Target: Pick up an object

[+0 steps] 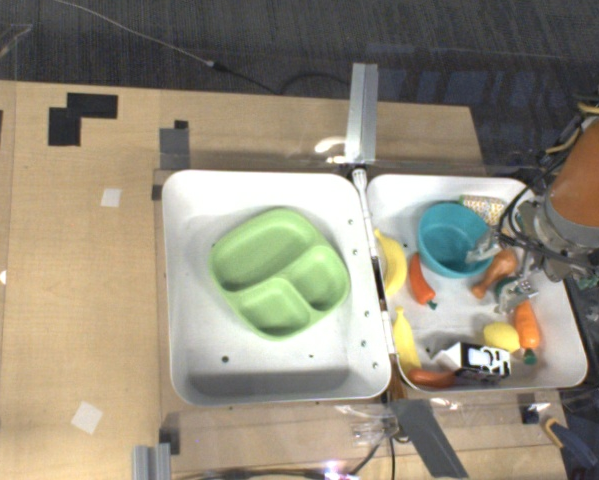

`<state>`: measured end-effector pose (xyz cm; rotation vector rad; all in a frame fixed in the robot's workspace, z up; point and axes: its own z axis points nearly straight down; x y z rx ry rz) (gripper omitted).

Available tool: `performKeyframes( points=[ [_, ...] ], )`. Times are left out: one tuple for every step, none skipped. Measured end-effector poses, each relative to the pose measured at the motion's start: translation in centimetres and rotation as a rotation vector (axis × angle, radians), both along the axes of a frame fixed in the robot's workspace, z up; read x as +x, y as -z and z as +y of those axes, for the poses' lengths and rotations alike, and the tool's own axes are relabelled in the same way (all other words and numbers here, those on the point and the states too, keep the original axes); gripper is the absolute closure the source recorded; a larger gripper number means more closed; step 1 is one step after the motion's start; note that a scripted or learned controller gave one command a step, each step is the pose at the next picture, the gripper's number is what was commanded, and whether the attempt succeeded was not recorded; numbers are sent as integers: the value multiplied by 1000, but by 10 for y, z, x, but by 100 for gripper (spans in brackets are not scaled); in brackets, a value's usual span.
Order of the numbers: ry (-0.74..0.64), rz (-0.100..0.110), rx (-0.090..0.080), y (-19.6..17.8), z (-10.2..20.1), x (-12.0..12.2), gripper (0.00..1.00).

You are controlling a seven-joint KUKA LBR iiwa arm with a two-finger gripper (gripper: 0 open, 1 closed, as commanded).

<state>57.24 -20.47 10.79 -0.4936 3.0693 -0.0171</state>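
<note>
One fixed camera looks down on my bench (69, 298) at a slant, from well above. Both white bins (179, 298) sit centred; I reach in from three o'clock.

Divided plate (279, 271) in left bin (184, 368); cup (451, 238) in right bin (569, 368).

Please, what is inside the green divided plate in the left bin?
The green divided plate in the left bin shows bare compartments with nothing lying in them. What is under the plate is covered.
</note>
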Motion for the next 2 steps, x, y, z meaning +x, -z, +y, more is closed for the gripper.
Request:
performKeyframes(
  points=[
    [-8,17,2,17,-2,10,0],
    [-54,18,0,17,-2,26,0]
  ],
)
